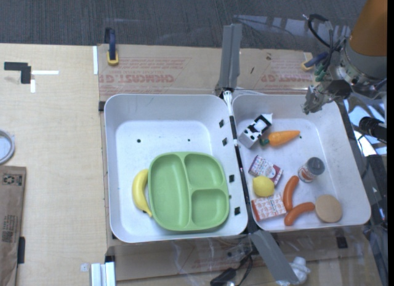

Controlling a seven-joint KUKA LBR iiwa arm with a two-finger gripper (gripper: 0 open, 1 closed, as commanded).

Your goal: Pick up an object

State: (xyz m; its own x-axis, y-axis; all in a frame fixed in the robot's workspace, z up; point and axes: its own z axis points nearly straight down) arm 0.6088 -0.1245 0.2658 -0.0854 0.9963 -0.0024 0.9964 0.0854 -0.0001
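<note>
The right bin point(332, 122) holds an orange carrot point(282, 138), a black-and-white toy point(255, 130), a yellow lemon point(263, 186), two sausages point(290, 191) point(298, 212), a small can point(311, 169), a tan round cookie point(329, 208) and two small printed packets point(265, 168) point(268, 206). My gripper point(313, 103) hovers over the bin's far right corner, above and to the right of the carrot, with nothing seen between its fingers.
In the left bin point(123, 125) lie a green divided plate point(188, 190) and a banana point(141, 192) beside its left rim. A grey divider post point(229, 57) stands between the bins at the back. Cables hang near the wrist point(326, 39).
</note>
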